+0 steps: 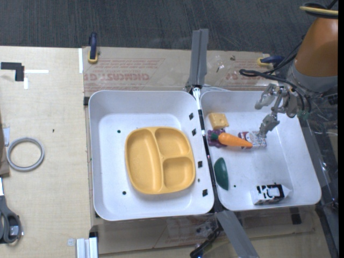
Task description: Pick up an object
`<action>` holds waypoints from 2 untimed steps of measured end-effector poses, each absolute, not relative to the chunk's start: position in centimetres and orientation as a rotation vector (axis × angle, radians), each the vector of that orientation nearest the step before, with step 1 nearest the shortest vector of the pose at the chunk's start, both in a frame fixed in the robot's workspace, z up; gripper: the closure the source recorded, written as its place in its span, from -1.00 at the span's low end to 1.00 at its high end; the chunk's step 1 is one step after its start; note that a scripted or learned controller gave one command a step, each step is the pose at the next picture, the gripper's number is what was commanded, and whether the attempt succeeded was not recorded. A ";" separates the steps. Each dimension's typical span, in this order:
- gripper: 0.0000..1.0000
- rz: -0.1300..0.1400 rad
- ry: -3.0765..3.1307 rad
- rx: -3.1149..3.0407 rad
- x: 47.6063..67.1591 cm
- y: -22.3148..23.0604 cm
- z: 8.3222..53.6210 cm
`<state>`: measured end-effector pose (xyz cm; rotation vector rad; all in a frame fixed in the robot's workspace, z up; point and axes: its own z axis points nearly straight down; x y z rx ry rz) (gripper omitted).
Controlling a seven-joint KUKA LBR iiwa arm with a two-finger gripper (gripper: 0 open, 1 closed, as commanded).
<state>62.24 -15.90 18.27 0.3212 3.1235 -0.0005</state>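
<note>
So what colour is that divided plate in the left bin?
Yellow, a plain mustard shade, with three compartments. The divided plate shows clearly in the camera view looking down on the bench.

Light: bright, even, from overhead.
Shadows: soft, short, under the tray (pixel 159 159) and along bin (pixel 102 160) walls.
Glare: mild sheen on white bin floors, strongest in the right bin (pixel 293 160).
Focus: fairly sharp at centre; arm (pixel 321 47) at upper right slightly blurred.
Grain: light noise on dark floor (pixel 161 9).

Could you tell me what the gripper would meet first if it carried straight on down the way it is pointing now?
Probably the small red and white packet beside the carrot: the gripper points down right above it, though depth is hard to judge from this slanted view.
</note>
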 end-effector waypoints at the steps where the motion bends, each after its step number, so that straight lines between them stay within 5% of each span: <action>1: -1.00 -0.001 3.062 0.696 61.7 -12.2 11.7; 2: 1.00 -0.003 3.058 0.690 61.8 -12.2 12.7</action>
